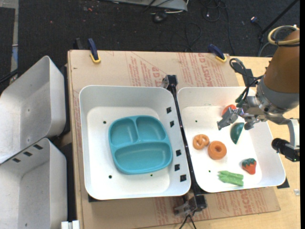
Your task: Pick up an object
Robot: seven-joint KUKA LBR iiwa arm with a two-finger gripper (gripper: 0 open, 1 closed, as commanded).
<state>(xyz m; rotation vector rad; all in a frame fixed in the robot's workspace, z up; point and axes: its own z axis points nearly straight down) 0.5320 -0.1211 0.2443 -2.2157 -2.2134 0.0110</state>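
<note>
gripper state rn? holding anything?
Gripper: over the right bin, just above the dark green toy. Grip state cannot be told; nothing visibly held.

glossy white plastic bins, smooth teal plastic tray, matt brown cardboard base.

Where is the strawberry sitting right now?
The strawberry lies in the right bin, near its front right corner, just above the green bean pod and to the right of the orange donut.

Bright, even overhead light whitens the bins, shadows soft, floor beyond dark, detail slightly soft.
</note>
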